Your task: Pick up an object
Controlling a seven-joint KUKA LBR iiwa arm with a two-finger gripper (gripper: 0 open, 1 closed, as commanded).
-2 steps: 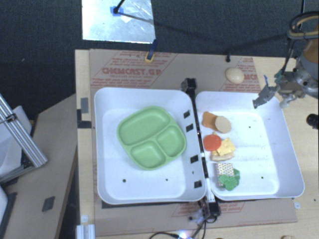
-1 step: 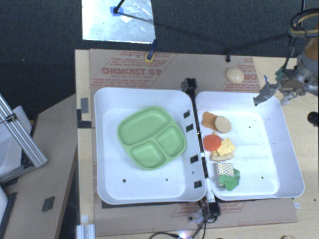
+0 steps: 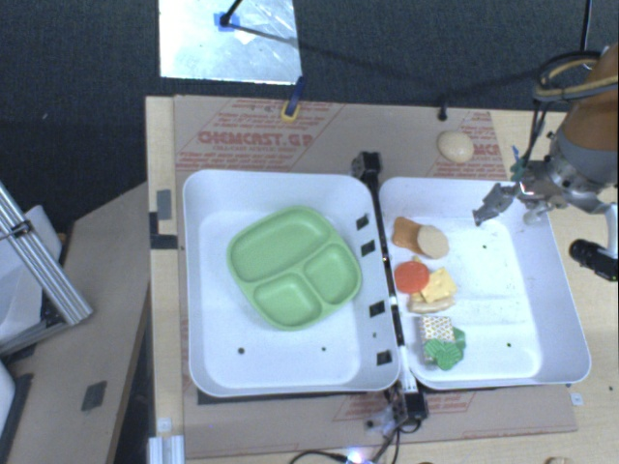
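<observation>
Green plastic toy broccoli (image 3: 446,350) looks light and stiff; grasp its sides. Two-finger gripper (image 3: 510,205) hovers spread open, empty.

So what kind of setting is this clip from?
Most likely a robotics lab bench set up for pick-up trials: two white bins side by side, toy food piled in the right one, a green divided plate in the left, and an arm's end effector above the right bin.

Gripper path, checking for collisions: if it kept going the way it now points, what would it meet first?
Probably the bare floor of the right bin; the gripper angles down-left toward it. Depth is unclear.
</observation>
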